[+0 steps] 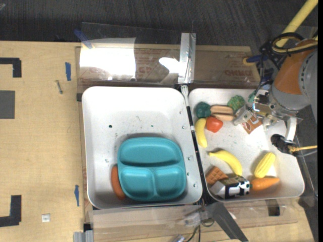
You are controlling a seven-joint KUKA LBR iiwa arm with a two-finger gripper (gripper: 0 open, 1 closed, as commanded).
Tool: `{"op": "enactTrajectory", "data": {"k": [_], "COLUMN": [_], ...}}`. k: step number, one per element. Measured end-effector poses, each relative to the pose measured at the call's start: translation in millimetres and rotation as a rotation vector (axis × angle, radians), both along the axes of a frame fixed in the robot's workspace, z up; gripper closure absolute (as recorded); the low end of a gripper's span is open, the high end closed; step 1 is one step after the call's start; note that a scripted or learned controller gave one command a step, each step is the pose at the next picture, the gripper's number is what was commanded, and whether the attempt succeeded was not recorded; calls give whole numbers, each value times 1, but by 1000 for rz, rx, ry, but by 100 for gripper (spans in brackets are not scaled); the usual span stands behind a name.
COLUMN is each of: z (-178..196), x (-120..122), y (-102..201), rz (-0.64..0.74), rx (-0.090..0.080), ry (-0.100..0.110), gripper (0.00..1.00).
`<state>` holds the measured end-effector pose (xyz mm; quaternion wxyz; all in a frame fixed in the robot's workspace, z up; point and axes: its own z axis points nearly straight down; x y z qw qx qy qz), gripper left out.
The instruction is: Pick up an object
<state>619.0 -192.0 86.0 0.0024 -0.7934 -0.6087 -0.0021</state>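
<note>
The gripper [254, 116] sits low over the right bin's [298, 158] far edge, touching a small orange-brown piece [251, 125] — whether it grips it, I cannot tell. Around lie a hot dog [222, 111], tomato [214, 124], two bananas [225, 160], corn cob [265, 164] and carrot [263, 183]. The left bin [101, 115] holds a teal divided tray [151, 169] — its far half bare.

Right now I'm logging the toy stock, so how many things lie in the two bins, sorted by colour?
Yellow: 3, two bananas and a corn cob
Orange: 3, a carrot, a waffle piece, something under the tray
Green: 2
Red: 1, a tomato
Teal: 1, the divided tray
Tan: 1, a hot dog
Black and white: 1
Total: 12
</note>
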Motion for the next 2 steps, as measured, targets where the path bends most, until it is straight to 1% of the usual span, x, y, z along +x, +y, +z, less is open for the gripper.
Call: {"op": "enactTrajectory", "data": {"k": [1,2], "z": [11,122], "x": [-1,18], "y": [-4,62], "rz": [-2,-82], "rx": [-7,-6], "ry": [-1,-12], "gripper": [100,100]}}
